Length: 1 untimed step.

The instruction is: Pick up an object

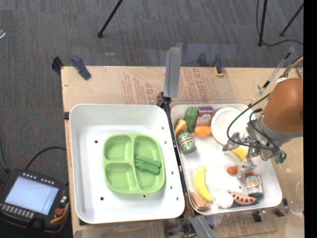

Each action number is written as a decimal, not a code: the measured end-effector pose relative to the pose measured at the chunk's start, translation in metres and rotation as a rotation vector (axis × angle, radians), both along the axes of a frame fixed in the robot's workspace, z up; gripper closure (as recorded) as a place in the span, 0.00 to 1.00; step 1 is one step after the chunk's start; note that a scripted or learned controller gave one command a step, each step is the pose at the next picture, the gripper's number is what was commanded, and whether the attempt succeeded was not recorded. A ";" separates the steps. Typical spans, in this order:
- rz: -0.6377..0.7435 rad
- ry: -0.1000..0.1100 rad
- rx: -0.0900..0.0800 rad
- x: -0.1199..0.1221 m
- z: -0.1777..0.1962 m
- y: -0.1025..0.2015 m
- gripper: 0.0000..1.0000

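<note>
Two white bins are sitting on the table (pixel 99 86); right bin (pixel 267 180) is holding a banana (pixel 200 182), cans, plate; claw (pixel 247 166), grip unclear, is hovering right of the banana.

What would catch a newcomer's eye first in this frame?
The lime-green divided plate in the left bin, with a darker green item on it. Then the crowded right bin: a yellow banana, a white plate, a small can, with the end effector over them.

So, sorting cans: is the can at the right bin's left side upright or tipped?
Tipped. The can lies on its side, label up, on the right bin floor.
</note>
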<state>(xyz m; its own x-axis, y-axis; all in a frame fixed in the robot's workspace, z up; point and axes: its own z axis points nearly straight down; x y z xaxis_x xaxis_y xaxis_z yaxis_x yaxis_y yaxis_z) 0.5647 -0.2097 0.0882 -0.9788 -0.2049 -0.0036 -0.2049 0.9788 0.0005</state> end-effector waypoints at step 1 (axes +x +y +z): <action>-0.081 -0.001 0.000 -0.059 0.000 0.000 0.00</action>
